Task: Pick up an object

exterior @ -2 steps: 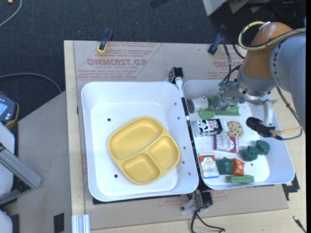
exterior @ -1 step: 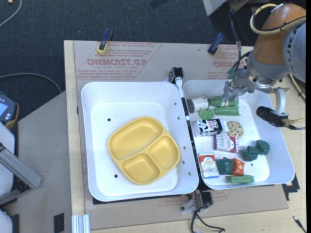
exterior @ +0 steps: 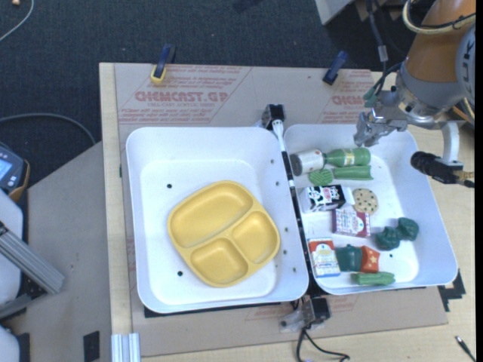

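Lying on its side, the green bottle (exterior: 338,158) runs left-right, cap pointing left; the gripper (exterior: 367,134) hovers above, its grip unclear.

**Around the bench**

A yellow divided plate (exterior: 224,233) lies in the left bin (exterior: 143,202). Two clamps (exterior: 161,64) grip the board's (exterior: 226,89) far edge. A dark device (exterior: 11,173), perhaps a screen, sits at left.

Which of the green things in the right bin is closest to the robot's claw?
The green bottle with the white cap, lying on its side at the bin's far end, just below the gripper. The other green pieces lie farther off.
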